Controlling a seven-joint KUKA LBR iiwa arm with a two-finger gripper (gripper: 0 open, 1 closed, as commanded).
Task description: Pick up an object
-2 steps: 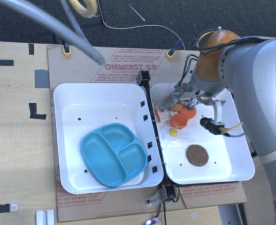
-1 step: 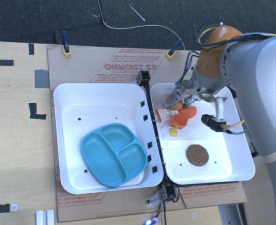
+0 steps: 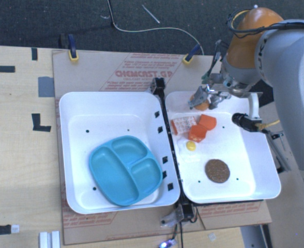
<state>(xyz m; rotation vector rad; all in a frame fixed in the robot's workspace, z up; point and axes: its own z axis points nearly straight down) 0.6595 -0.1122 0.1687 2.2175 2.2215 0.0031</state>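
My gripper (image 3: pixel 204 100) hangs over the far left part of the right bin (image 3: pixel 255 159). A small orange object (image 3: pixel 202 106) shows between its fingertips, and the gripper is shut on it. Below it in the same bin lie a red and white packet (image 3: pixel 184 124), an orange-red block (image 3: pixel 208 122), a second orange-red piece (image 3: pixel 197 133), a small yellow ball (image 3: pixel 191 145) and a brown round disc (image 3: pixel 217 170).
The left bin (image 3: pixel 74 112) holds a blue divided plate (image 3: pixel 126 168). A black divider (image 3: pixel 165 133) runs between the two bins. The arm's black cable fitting (image 3: pixel 243 121) hangs over the right bin's far right side. Clamps (image 3: pixel 72 53) pin the cardboard at the back.
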